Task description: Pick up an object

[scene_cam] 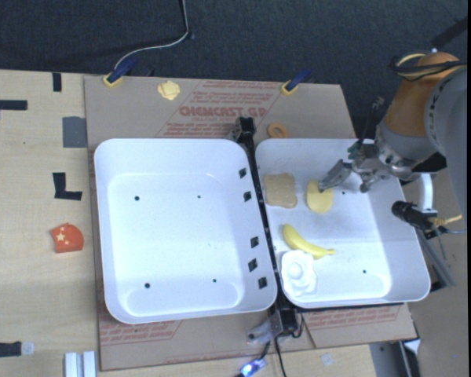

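1. Gripper [327, 184]: reaching into the right bin [377, 234] from the right, tip low over the bin floor, just beside the upper edge of a pale yellow lump [319, 199]. Cannot tell whether open or shut; too small and dark against the white to read. Nothing visibly held.
2. Nearest candidate for picking: the pale yellow lump, roundish, lying on the floor of the right bin, near its upper left part, between the tan square piece [280, 190] to its left and the gripper to its upper right.
3. Other options in the same bin: a banana [304, 244] lying slantwise below the lump, and a white bottle-like thing [297, 274] in the lower left corner, touching or almost touching the banana's end.
4. Handling, as a guess: lump probably a light toy, likely smooth-skinned and so prone to slip or roll out of a pinch; rounded form gives no flat faces.
5. Best hold, judged from shape: straight down across the widest middle of the lump, one side free toward the tan piece, the other toward open floor; enough room on both sides.
6. Risk: nudging the lump sideways toward the tan piece instead of straddling it.
7. Left bin [173, 234]: white, separated from the right one by a dark divider [255, 210].
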Tool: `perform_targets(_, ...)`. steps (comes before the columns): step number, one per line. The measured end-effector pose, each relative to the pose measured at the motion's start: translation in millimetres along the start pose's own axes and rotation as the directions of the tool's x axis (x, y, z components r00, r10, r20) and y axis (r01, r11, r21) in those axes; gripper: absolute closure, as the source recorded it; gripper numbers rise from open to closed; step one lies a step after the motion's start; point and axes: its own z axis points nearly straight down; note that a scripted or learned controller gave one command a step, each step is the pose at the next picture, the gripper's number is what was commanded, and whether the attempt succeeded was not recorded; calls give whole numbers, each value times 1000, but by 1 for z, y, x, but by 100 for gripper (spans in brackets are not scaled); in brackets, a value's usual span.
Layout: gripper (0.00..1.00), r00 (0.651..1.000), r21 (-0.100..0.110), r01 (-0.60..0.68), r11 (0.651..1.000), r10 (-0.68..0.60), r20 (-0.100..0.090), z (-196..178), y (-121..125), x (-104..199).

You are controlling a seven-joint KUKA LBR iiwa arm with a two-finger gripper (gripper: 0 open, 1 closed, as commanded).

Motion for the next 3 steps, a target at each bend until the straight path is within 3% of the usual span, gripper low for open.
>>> perform_targets(1, 0, 1000, -10, 4, 1000, -4, 0, 31, 37, 15)
perform_targets(2, 0, 1000, -12, 1, 1000, -1, 2, 27, 37, -4)
perform_targets(3, 0, 1000, -11, 3, 1000, -3, 2, 28, 37, 23)
